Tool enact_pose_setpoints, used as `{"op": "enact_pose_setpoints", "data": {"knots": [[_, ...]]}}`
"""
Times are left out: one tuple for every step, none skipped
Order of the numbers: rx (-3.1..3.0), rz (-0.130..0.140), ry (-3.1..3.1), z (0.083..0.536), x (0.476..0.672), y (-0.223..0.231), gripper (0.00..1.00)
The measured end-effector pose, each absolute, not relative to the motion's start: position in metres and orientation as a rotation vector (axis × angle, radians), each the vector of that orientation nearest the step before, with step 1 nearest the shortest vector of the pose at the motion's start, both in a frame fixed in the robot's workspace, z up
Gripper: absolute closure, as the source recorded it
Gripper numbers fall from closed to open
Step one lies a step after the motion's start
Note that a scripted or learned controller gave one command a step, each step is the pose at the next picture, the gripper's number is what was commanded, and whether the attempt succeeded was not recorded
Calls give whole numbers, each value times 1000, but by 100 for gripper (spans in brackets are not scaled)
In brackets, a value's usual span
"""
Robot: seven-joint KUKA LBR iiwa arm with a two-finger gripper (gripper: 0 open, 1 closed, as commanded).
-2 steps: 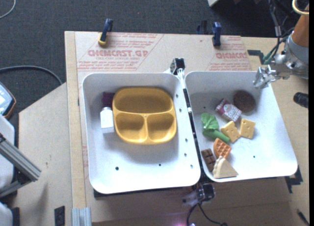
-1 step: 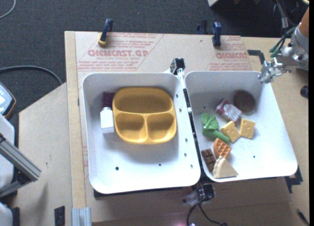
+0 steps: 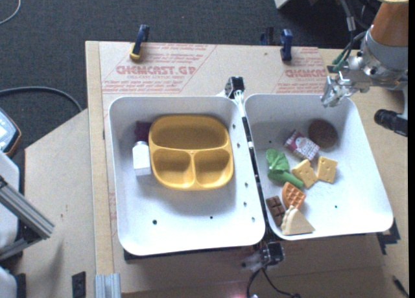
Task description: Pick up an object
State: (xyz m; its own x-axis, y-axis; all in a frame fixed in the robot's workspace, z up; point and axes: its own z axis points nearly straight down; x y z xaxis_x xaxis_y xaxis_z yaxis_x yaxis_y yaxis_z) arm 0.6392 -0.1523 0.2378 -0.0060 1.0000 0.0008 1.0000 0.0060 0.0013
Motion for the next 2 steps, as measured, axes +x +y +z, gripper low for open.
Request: {"op": "enact_pose_setpoints", "data": {"knots": [[2218, -1, 2228, 229, 642, -105, 100], [2217, 1, 2229, 239, 640, -52, 100]]}}
